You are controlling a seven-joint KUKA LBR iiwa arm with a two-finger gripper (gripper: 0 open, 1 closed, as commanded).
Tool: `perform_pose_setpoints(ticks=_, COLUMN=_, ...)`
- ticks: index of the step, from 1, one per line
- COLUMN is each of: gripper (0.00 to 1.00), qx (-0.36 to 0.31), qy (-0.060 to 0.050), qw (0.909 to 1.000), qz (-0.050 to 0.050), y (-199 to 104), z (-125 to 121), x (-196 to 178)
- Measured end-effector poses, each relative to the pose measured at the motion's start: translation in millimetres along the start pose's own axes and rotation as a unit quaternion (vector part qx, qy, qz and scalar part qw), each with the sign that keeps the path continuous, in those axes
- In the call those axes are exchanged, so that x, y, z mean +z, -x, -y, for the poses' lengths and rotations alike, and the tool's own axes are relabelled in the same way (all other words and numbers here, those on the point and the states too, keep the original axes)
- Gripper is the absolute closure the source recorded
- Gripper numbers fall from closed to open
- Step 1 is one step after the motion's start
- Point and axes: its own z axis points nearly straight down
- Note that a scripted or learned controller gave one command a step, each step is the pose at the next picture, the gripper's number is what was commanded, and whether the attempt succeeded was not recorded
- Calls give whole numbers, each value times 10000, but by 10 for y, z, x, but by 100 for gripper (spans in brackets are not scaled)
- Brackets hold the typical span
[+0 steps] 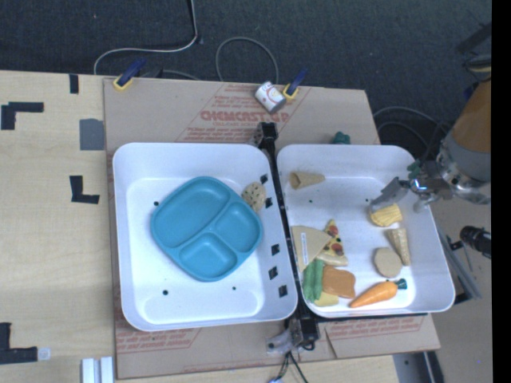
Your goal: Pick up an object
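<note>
Cardboard sheet (231, 114) under both bins, cables (192, 22) on dark floor behind.

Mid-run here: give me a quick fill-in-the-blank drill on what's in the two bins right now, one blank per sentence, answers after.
1. The blue divided plate lies in the ____ bin.
2. The orange carrot lies near the right bin's ____ right corner.
3. The gripper hangs just above the yellow ____ piece.
4. The pizza slice lies in the ____ bin.

Missing words: left; lower; corn; right
</note>
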Motion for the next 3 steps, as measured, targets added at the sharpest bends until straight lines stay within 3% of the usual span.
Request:
perform_pose_setpoints(ticks=1, gripper=0, qx=-26, qy=-20, qw=10000, qz=-13, y=-589, z=-198, x=538)
perform_pose_setpoints(ticks=2, gripper=0, qx=11, qy=99, qw=9999, qz=-17, y=-843, z=53, x=1155)
perform_pose_setpoints(ticks=3, gripper=0, qx=-23, qy=36, qw=10000, qz=7, y=-1071, z=-553, x=1185)
